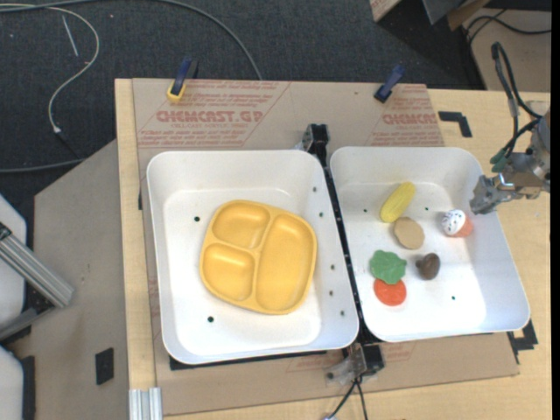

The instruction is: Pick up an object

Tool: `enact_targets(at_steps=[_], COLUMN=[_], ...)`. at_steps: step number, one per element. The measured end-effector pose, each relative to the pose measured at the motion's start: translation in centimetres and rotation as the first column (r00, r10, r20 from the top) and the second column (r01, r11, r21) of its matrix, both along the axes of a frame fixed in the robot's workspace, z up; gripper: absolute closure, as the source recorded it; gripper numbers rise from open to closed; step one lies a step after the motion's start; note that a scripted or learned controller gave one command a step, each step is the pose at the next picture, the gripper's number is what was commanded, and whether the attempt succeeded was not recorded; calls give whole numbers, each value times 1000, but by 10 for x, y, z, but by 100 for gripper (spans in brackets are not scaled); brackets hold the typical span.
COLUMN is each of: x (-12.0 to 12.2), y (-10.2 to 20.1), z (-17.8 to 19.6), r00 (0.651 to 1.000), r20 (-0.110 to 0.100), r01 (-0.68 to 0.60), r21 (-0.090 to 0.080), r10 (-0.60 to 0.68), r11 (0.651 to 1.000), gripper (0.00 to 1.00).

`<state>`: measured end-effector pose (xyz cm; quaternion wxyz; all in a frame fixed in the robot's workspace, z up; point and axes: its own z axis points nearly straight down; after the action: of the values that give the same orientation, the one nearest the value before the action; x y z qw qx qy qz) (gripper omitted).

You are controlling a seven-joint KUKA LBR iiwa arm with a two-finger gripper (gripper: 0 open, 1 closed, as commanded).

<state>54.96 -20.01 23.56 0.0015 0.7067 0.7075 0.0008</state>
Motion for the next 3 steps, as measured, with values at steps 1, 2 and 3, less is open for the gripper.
enact_targets(at_steps=[1, 2, 3], x=[4, 14, 15], y=[57, 121, 177], z=[-11, -6, 3], r00=[1000, 1000, 1000], r20=[-6, -3, -2], r01=[-5, -7, -7], r21=[5, 5, 4], r10=[6, 7, 7], r11=[1000, 1000, 1000], gripper=[100, 100, 100])
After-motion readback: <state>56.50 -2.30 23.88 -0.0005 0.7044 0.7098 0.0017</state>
